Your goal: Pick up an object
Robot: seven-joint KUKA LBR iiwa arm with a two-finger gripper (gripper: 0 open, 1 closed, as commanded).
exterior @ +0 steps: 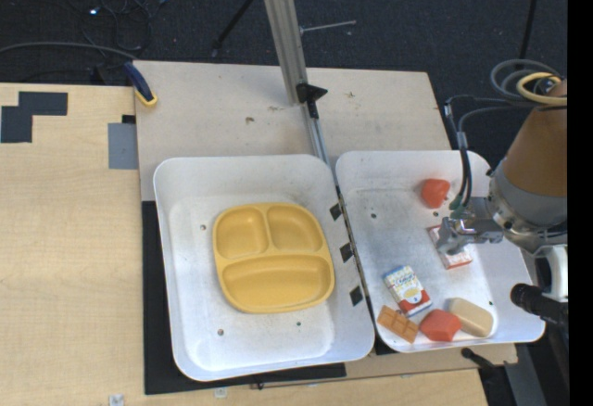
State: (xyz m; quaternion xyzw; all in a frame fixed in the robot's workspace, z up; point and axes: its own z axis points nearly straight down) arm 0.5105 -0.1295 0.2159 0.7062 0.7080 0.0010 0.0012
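Note:
The right bin holds several small items. An orange-red round piece lies near its back. A small white and red flat item lies at its right side, and my gripper hangs right over it, low in the bin; contact is unclear. Along the front edge lie a blue and white carton, a brown waffle piece, a red block and a beige bread-like piece.
The left bin carries a yellow divided plate. An aluminium post rises behind the bins. The arm's grey and orange body overhangs the right bin's right edge, with cables behind it.

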